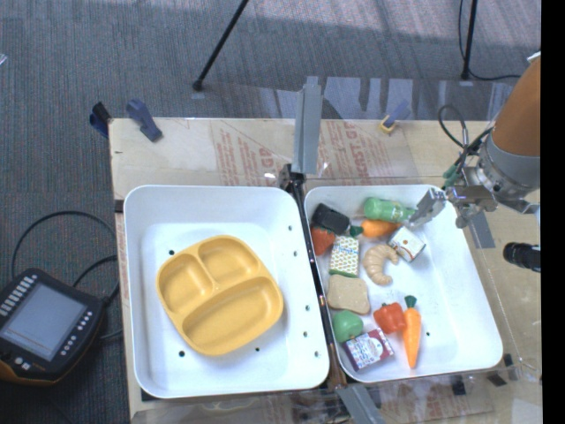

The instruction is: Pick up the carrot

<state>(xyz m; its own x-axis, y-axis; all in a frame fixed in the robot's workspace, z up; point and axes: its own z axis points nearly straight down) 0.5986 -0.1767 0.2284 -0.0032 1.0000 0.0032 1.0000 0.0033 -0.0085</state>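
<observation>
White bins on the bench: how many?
2. The left bin holds a yellow divided plate; the right bin holds the carrot and other toy food.
</observation>
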